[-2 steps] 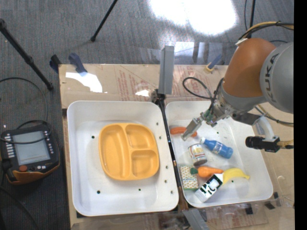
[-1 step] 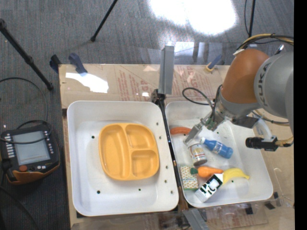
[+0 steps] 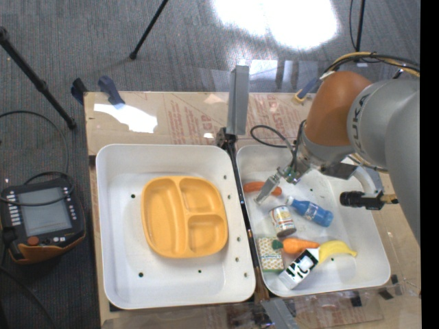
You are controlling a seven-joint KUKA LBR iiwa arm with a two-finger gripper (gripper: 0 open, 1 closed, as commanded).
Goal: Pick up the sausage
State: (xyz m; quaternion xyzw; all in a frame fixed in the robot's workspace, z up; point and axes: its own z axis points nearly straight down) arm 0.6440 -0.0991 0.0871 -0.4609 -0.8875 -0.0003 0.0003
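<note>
Camera view, from above and at a slant: a desk (image 3: 171, 112) carries two shallow white bins side by side. The left bin (image 3: 116, 177) holds a yellow divided plate (image 3: 184, 216) with three compartments, lying flat near the middle. The right bin (image 3: 374, 252) holds the loose items. The sausage (image 3: 255, 186), orange-red, lies near the bin's upper left part, close to the divider between the bins. The arm (image 3: 363, 122), grey with an orange band, reaches in from the right, and its hand (image 3: 269, 189) hangs low over the right end of the sausage, touching or just above it; whether the hand is wide or narrow cannot be told, nor whether it grips anything. Just below the hand stands a small can (image 3: 282, 221). To the right of the can lies a blue bottle (image 3: 311, 211). Lower lie a carrot (image 3: 299, 245), a banana (image 3: 337, 250), a black-and-white carton (image 3: 300, 269) and a small green box (image 3: 271, 256).
</note>
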